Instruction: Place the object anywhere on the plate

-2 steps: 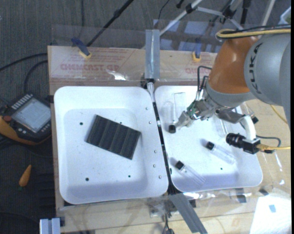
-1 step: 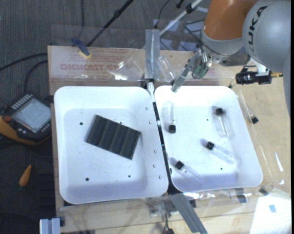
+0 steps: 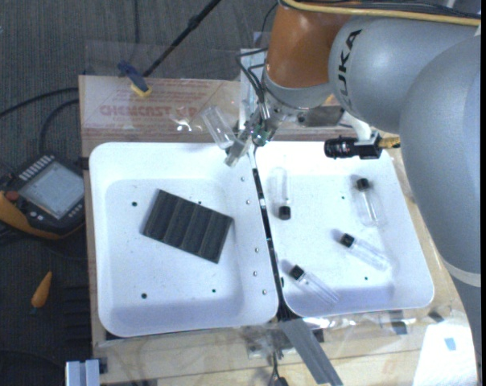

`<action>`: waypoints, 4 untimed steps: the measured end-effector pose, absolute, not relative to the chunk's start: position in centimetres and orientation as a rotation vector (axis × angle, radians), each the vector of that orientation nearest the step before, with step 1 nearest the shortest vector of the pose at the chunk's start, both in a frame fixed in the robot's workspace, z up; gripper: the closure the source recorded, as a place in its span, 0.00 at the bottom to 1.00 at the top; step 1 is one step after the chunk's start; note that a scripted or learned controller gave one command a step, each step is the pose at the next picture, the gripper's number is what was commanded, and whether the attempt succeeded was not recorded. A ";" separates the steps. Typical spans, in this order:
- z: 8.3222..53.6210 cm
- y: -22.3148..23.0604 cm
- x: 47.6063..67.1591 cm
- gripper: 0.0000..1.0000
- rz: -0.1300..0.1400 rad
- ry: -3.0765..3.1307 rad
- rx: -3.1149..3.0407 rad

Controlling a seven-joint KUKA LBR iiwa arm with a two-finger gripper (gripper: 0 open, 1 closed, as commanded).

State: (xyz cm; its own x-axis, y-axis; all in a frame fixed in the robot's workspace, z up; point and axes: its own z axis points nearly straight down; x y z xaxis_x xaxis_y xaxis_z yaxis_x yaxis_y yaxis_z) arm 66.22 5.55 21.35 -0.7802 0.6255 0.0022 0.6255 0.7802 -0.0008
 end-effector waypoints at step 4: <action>30.8 22.3 65.5 1.00 -0.006 -3.066 0.681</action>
